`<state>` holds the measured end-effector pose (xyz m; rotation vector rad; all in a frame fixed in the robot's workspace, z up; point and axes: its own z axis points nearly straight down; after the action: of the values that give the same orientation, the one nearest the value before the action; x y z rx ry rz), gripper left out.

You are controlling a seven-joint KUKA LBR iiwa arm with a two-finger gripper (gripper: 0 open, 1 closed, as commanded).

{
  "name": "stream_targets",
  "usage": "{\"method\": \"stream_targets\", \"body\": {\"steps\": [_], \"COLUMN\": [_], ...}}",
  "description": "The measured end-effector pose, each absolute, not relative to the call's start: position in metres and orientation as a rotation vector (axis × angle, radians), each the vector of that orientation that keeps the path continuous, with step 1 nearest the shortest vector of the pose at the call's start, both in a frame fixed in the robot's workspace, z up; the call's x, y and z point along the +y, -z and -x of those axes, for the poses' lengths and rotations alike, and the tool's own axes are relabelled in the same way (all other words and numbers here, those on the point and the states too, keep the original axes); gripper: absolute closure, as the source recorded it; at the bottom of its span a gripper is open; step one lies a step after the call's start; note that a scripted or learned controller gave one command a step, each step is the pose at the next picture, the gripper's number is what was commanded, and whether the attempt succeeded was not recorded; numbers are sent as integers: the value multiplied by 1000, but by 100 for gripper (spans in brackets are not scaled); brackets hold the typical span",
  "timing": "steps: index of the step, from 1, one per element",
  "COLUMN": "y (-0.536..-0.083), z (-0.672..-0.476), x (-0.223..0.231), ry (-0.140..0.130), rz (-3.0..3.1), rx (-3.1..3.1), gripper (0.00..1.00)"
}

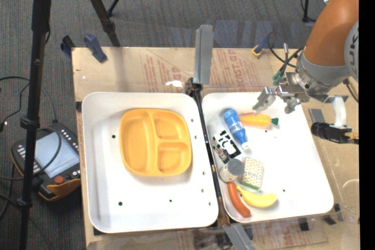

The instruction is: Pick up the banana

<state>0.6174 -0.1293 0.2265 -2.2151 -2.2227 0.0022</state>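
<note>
Bananas like this one look like toys, so it is likely light and hard, with smooth skin that could slip. The banana (258,199) lies flat near the front edge of the right bin (304,175). Its curved belly faces the front. A red sausage-shaped toy (238,199) lies just beside it on the left, and a small speckled box (253,171) sits just behind it, maybe touching. That leaves little room on those two sides.

The gripper (280,96) hangs above the back of the same bin, well apart from the banana. Its jaws look spread apart with nothing between them. Under it lies an orange carrot toy (256,120), and next to that a blue bottle (235,126). A yellow plate (156,141) with three sections rests in the left bin (99,184).

I think the best spot to hold is the fat middle of the banana, squeezing across its short width. The ends are thin and pointed, so they could pop out. Coming straight down should help miss the red toy.
</note>
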Motion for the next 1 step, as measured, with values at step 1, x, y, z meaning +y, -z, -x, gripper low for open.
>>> {"method": "stream_targets", "body": {"steps": [1], "y": [-121], "z": [-519], "x": [-100], "ry": [-4], "rz": [2135], "rx": [-2296], "gripper": [0]}}
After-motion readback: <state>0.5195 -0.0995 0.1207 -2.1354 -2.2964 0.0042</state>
